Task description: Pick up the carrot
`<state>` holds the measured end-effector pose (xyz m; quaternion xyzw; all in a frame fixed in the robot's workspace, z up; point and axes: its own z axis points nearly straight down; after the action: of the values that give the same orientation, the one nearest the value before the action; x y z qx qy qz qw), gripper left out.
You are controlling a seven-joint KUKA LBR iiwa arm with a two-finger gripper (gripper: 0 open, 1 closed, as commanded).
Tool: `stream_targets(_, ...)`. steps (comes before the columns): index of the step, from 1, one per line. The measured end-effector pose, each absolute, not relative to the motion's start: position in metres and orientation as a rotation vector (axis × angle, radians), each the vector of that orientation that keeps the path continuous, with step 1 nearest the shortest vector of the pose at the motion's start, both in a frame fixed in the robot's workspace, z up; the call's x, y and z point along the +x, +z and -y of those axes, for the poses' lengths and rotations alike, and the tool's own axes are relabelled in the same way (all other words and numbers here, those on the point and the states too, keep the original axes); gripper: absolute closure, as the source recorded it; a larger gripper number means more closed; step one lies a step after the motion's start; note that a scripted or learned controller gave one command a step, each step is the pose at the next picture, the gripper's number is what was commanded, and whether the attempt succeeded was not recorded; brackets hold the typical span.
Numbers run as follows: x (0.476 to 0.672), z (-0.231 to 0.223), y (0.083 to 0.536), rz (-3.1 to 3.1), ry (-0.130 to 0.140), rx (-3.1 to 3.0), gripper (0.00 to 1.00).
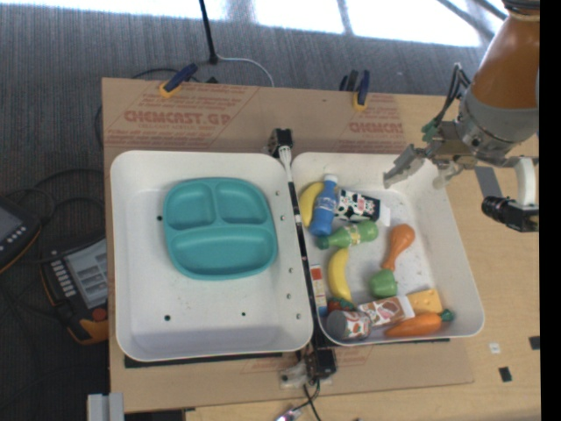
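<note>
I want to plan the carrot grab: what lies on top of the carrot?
A carton overlaps the carrot's left end, hiding that part. Its orange body and green top lie uncovered against the right bin's front wall.

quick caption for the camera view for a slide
Open gripper hovers over the right bin's far edge; the carrot lies untouched at its near edge among toy foods.

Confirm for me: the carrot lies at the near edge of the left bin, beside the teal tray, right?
Not quite: the camera view shows the carrot at the near edge of the right bin, among the toy food. The teal tray sits alone in the left bin.
</note>
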<state>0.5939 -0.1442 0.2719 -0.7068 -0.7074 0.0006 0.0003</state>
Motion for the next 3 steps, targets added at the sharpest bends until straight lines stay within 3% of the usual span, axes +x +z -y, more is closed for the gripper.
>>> stream_targets(1, 0.594, 0.144, 0.282, 2.223, 0.003, -2.219, 1.00)
stream_targets(2, 0.643, 0.192, 0.211, 1.770, 0.004, -2.595, 1.00)
stream_targets(3, 0.643, 0.192, 0.222, 1.774, 0.006, -2.595, 1.00)
